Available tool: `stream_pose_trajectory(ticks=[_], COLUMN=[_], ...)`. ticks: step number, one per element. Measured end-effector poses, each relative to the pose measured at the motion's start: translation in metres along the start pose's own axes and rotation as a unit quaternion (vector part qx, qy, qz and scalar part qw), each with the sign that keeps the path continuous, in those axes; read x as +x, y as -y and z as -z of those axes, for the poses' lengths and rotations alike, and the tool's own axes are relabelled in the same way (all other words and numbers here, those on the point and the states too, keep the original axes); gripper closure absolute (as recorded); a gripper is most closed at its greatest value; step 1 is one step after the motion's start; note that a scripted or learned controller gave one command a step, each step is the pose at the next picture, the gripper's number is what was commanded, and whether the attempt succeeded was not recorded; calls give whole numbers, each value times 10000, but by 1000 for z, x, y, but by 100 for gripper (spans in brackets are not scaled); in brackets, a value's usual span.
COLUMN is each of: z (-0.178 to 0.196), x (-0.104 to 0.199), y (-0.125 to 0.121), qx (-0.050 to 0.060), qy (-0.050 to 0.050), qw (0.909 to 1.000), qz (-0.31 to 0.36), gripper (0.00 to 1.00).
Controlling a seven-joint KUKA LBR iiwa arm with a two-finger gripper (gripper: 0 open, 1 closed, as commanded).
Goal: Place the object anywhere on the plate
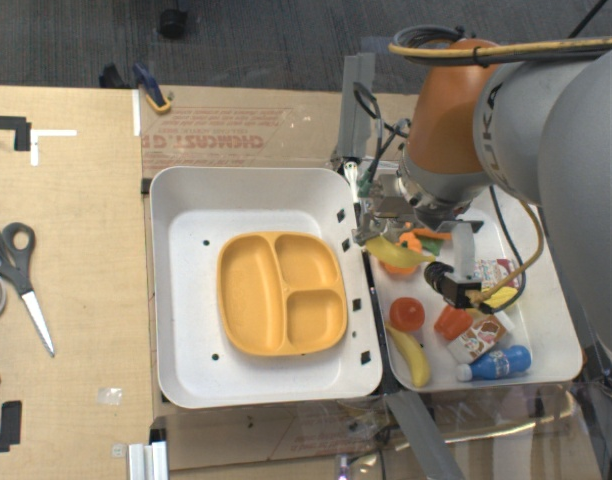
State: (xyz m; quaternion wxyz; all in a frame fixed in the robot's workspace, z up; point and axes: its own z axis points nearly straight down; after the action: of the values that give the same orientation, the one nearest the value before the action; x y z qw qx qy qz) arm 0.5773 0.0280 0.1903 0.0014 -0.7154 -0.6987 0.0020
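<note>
Jaws (406, 236), low over the right bin (546, 363) at its upper left, are too hidden to judge. Beneath them lie a smooth yellow curved toy (389, 252) and an orange piece (418, 238); crowding risks a missed or double pick. Glossy yellow three-compartment plate (282, 293) waits in the left bin (176, 268).

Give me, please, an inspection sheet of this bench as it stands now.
Surface: two white bins side by side, left bin and right bin, on a tan bench.
Job's things: yellow divided plate in the left bin, nothing on it.
Clutter: right bin holds a banana, a red cup, a blue bottle and other small items.
Gripper: gripper low over the right bin's far left corner, among the items.
Cables: black cable looping from the wrist.
Surroundings: scissors on the bench, left.
</note>
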Motion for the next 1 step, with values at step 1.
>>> stream_pose_trajectory(ticks=[1], z=[39], x=[40], y=[43], qx=[-2], qy=[4], qw=[9985], qz=[-538], gripper=[100])
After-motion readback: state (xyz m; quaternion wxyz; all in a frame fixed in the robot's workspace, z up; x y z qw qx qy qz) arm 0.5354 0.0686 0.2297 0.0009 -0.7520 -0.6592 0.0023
